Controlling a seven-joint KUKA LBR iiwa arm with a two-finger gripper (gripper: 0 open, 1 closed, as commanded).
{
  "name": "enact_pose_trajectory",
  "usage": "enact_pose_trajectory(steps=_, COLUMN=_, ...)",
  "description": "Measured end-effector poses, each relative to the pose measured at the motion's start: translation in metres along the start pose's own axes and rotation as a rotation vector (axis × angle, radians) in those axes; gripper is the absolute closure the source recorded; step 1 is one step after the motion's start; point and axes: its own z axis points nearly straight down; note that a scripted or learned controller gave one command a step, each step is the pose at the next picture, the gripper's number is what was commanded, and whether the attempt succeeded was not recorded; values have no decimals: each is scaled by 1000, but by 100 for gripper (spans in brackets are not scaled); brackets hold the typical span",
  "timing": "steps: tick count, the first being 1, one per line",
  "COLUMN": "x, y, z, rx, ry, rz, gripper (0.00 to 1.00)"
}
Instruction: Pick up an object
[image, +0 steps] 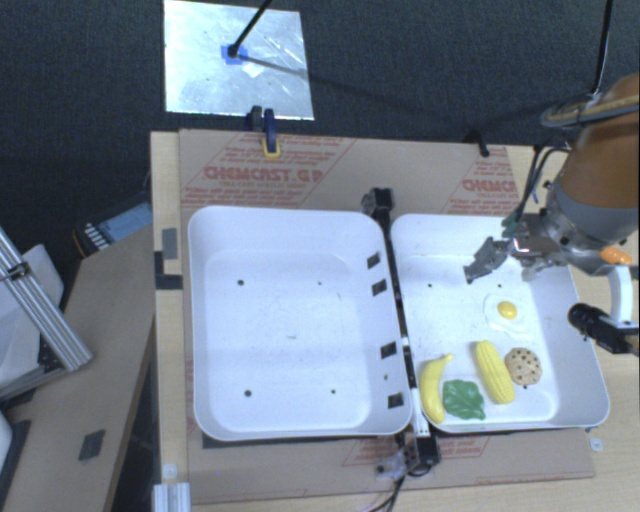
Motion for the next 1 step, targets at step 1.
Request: enact_pose_trajectory(steps=1, x=45, y=-69, z=-60, rx=-2, ry=2, rz=-5, gripper=0)
